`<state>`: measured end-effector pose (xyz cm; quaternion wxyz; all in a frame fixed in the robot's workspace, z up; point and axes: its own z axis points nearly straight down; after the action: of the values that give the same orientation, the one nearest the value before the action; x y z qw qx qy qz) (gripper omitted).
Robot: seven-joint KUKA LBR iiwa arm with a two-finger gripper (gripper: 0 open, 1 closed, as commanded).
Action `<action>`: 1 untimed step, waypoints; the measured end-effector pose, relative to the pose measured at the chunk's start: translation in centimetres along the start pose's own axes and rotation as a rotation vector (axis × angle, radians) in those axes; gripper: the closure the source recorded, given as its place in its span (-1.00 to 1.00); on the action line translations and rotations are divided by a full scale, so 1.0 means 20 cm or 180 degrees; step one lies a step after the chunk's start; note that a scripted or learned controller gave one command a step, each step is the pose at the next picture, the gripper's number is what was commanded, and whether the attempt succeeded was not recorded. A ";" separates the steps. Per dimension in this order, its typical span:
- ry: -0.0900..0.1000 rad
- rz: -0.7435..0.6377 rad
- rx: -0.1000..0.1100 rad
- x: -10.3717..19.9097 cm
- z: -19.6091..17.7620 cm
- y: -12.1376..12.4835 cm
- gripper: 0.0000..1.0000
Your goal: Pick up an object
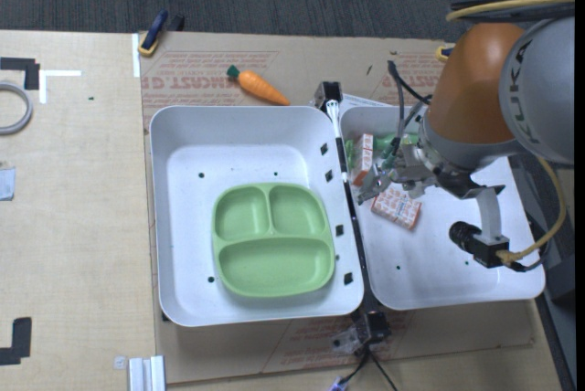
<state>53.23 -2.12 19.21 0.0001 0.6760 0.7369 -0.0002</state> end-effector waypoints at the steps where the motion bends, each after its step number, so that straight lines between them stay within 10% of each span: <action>1: 0.0000 0.0000 0.0000 0.00 0.00 0.00 -1.00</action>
<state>53.23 -2.12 19.21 0.0001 0.6760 0.7369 -0.0002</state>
